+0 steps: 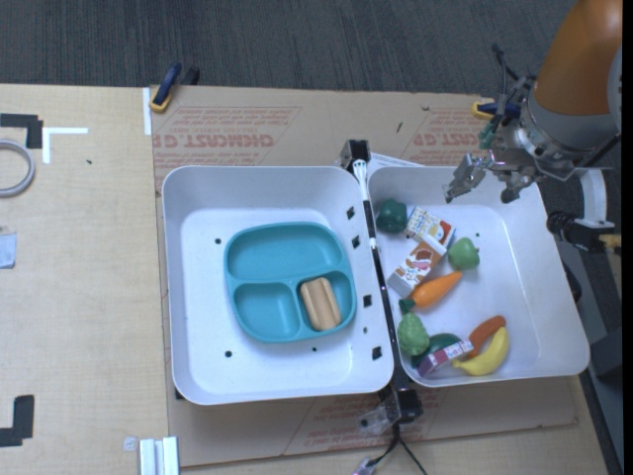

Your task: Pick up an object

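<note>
A pale wood surface (79, 295) fills the left and lower part of the view, with a sheet of brown cardboard (257, 132) printed in red lying on it. Beyond its far edge runs dark grey carpet (297, 28). Black tape marks (20, 419) and a white strip (64, 132) sit at the left. Light is even.

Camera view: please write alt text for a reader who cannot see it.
A grey robot arm's hand hovers over the far edge of the right bin, which holds toy food including a carrot, a banana and a small carton. The left bin holds a teal divided tray with a bread roll in one compartment.
</note>
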